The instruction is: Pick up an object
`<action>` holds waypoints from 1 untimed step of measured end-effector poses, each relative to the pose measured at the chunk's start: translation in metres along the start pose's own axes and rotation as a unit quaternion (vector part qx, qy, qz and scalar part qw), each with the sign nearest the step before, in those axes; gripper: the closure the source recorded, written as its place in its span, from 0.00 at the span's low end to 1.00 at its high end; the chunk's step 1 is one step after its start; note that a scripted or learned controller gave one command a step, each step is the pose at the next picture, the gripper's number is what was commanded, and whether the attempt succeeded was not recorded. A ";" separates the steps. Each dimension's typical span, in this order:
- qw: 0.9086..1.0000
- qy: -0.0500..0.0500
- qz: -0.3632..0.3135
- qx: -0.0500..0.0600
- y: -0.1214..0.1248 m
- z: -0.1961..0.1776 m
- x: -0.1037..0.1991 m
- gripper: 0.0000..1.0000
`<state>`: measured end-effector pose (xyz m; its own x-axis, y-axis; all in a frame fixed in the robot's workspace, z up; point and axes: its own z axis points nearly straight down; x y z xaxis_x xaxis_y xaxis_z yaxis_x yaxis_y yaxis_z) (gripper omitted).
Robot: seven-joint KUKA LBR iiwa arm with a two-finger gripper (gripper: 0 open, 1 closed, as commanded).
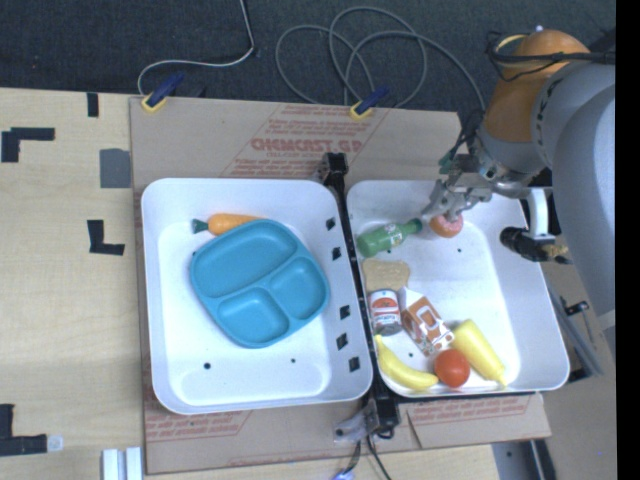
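Blue divided plate (262, 281) in left bin (165, 208) — carrot (233, 223) touching plate's far edge.

tray (262, 282) lies in the left bin (165, 268), carrot (232, 223) behind it; bottle (387, 236) in the right bin (500, 268).

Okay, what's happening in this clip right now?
The grey arm's tool is down in the right bin, at its far end, right over a small reddish-orange item beside a green bottle. Nothing looks lifted yet. The left bin holds a blue divided plate and a carrot.
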<state>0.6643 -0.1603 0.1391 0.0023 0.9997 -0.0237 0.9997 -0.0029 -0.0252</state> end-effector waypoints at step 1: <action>1.000 0.000 0.000 0.000 0.000 0.000 0.000 0.00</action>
<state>0.6642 -0.1603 0.1388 0.0022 0.9997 -0.0240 0.9997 -0.0028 -0.0259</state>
